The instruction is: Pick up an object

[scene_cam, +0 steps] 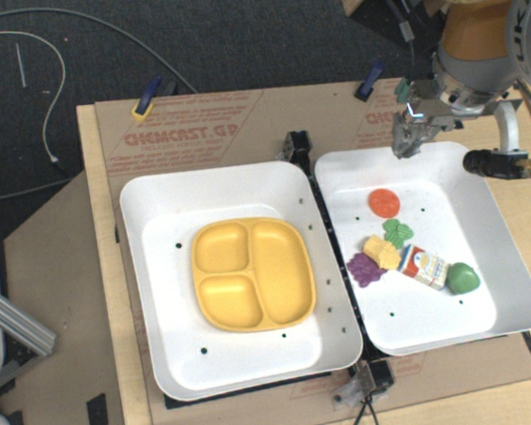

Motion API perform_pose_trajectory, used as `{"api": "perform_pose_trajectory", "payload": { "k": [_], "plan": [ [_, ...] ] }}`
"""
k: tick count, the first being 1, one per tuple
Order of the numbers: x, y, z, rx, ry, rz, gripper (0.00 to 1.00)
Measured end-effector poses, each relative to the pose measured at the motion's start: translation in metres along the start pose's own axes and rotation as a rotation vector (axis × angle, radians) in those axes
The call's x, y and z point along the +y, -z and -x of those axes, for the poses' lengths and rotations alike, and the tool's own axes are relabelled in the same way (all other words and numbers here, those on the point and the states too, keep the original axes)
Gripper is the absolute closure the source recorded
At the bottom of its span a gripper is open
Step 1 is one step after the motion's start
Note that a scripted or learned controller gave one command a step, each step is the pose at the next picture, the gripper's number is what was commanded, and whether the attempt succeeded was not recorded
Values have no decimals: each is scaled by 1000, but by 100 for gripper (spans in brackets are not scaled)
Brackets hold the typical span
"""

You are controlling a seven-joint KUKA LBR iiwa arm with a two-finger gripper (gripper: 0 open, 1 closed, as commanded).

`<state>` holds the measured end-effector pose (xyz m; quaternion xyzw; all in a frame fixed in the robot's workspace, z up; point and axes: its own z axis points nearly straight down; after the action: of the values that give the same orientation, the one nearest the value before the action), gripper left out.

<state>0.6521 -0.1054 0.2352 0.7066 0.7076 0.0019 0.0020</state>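
My gripper (pixel 407 141) hangs over the far left corner of the right bin (pixel 503 314), with nothing between its fingers. Below it in that bin lie an orange-red disc (pixel 384 203), a small green piece (pixel 399 232), a yellow piece (pixel 380 252), a purple grape bunch (pixel 365 268), a small printed carton (pixel 422 269) and a green round fruit (pixel 462 278). All of them sit clustered near the bin's middle, well apart from the gripper.
The left bin (pixel 153 219) holds a yellow divided plate (pixel 252 274) with three compartments. A black clamp (pixel 296 144) sits between the bins at the far edge. Blue clips (pixel 147 99) pin the cardboard under the bins.
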Motion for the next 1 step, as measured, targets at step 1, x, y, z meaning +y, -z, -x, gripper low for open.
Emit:
{"api": "perform_pose_trajectory", "payload": {
  "k": [1],
  "plan": [
    [-20,-6,-51,2,2,-9,100]
  ]
}}
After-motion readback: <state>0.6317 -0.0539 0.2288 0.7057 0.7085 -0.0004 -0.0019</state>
